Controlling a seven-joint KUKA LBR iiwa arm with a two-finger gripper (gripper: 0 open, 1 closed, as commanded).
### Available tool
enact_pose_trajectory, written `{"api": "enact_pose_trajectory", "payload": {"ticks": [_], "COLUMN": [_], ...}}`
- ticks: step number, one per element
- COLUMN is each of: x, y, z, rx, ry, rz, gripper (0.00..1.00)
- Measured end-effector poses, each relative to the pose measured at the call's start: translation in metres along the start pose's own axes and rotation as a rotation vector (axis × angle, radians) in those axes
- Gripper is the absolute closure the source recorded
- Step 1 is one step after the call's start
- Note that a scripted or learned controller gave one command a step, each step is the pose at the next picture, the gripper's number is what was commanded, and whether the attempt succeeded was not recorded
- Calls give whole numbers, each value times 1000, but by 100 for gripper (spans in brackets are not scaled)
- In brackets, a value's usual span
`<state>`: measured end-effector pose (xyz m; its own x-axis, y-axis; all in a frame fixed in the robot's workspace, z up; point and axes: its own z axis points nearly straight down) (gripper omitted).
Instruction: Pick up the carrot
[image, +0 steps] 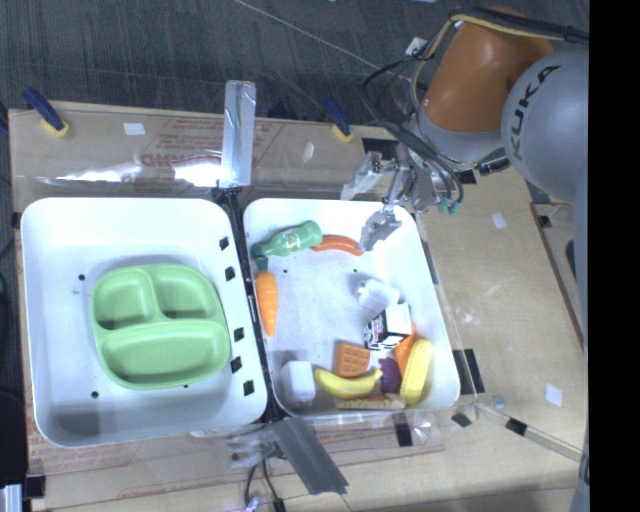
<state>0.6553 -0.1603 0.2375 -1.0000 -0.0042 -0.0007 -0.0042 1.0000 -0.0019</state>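
The gripper (380, 228) is hanging over the upper right corner of the right bin (433, 290), just right of centre in the frame, and nothing is lying between its fingers; whether they are parted or closed cannot be told at this angle. The carrot (267, 301) is lying along the left wall of that bin, near the divider between the two bins, long axis running roughly top to bottom in the frame, leafy end up. A green bottle (287, 241) is sitting just above it, and a thinner orange piece (338, 243) is lying just to the right of the bottle, close under the gripper. The lower part of the bin is holding a banana (347, 381), a waffle (351, 357) and a white cube (297, 379), all apart from the carrot. The green tray (158, 325) is occupying the left bin (40, 300). Judgement: the step in hand is the approach. To do it well, the arm is needing to travel left and down in the frame, past the orange piece, which could be mistaken for the target. The fingers should be closing across the carrot's short width, at mid-body. The wall is crowding the left side, so the finger on that side is risking a strike on the rim; a slight offset toward the bin's middle looks safer.
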Motion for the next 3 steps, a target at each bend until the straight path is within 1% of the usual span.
{"api": "enact_pose_trajectory", "payload": {"ticks": [1, 2, 3], "x": [51, 105, 166], "y": [-26, -41, -49], "z": [72, 137, 132], "rx": [-3, -1, -2], "ry": [3, -3, -1], "rz": [-135, -132, -126], "gripper": [0, 0, 0]}}
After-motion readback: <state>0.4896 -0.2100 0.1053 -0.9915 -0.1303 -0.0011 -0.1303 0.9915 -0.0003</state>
